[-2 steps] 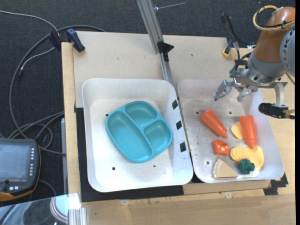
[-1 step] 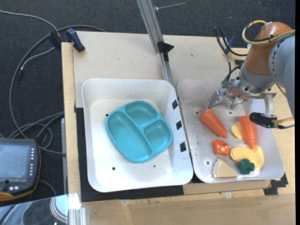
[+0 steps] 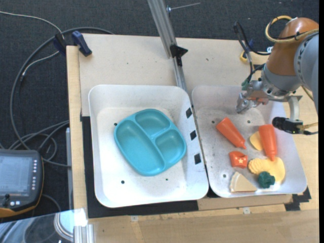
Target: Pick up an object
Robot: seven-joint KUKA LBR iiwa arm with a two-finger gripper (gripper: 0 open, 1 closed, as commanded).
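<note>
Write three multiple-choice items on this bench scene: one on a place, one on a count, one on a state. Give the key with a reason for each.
1. Where does the blue divided plate lie?
A. in the left bin
B. in the right bin
C. on the bare bench outside the bins

2. How many compartments does the plate have?
A. two
B. three
C. five

3. How does the gripper stand to the toy foods?
A. it carries the broccoli
B. it presses on the plate
C. it hangs over the upper part of the right bin, apart from the foods

Key:
1 A, the plate rests in the left bin.
2 B, one long section and two smaller ones show.
3 C, the nearest carrot lies below it with white floor between, and the broccoli sits at the bin's lower end.
</note>
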